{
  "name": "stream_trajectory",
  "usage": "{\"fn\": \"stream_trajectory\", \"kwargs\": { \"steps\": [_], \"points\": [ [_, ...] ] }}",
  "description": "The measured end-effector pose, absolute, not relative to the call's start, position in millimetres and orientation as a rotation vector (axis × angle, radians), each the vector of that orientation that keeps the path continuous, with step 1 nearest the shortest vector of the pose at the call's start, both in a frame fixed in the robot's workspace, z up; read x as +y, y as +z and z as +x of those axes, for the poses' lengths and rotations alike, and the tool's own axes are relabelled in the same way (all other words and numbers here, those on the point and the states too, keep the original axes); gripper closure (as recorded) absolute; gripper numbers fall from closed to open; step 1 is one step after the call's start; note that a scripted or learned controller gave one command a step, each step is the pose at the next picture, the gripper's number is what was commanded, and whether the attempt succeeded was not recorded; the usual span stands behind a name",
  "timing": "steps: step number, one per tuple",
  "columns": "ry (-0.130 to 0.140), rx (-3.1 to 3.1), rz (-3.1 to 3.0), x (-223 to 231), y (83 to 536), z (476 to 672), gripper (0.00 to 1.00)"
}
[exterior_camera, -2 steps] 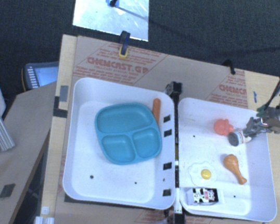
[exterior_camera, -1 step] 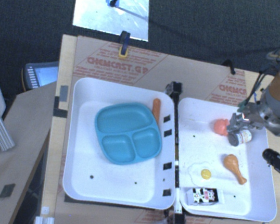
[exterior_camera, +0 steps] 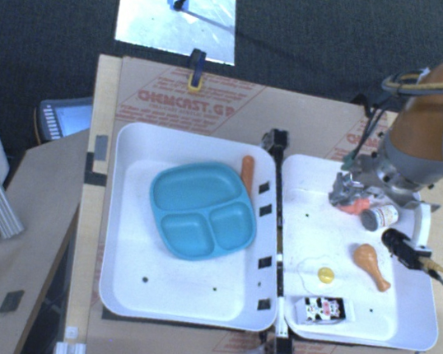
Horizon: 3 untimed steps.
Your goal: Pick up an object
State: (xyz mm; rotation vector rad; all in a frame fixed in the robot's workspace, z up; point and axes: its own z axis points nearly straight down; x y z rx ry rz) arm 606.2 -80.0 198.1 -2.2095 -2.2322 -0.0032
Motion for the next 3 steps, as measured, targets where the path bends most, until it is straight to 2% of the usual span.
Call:
{"fn": "stream_trajectory", "kwargs": {
  "steps": [1, 2, 3],
  "points": [
    [-0.003, -2.233, -2.212, -25.6, 211.8, 611.4, 1.00],
    [-0.006, -2.232, -2.213, 21.1, 212.2, 631.8, 1.00],
    [-0.008, -2.233, -2.211, 73.4, 227.1, 643.1, 1.00]
  ]
}}
